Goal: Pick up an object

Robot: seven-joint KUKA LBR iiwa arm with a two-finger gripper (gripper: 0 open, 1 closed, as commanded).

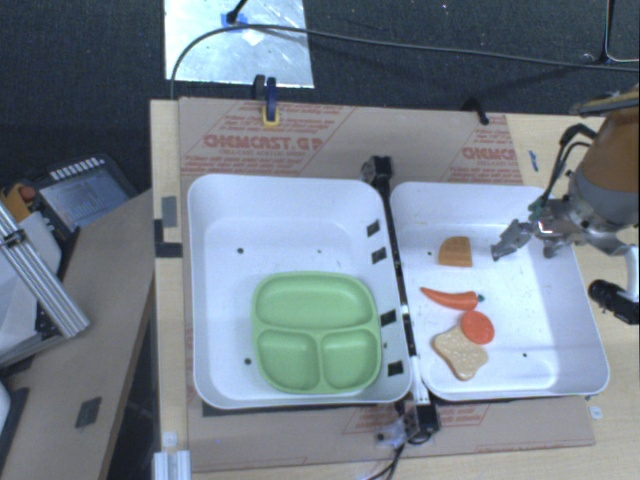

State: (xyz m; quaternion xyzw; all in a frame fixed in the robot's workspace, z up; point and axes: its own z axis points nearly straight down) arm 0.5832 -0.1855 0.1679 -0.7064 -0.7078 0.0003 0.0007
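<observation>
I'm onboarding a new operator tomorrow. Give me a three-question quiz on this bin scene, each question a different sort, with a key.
1. True or false: the green tray lies in the left bin.
2. How many food items lie in the right bin?
3. Which item is nearest the gripper? A) bread slice B) orange wedge C) tomato slice

Key: 1 true; 2 four, counting the chili pepper; 3 B.

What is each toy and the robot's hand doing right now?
Green tray: flat in the left bin, nothing on it.
Chili pepper: lying in the right bin.
Tomato slice: touching the toast.
Toast: lying flat.
Orange piece: lying alone.
End effector: over the right bin, holding nothing.
</observation>
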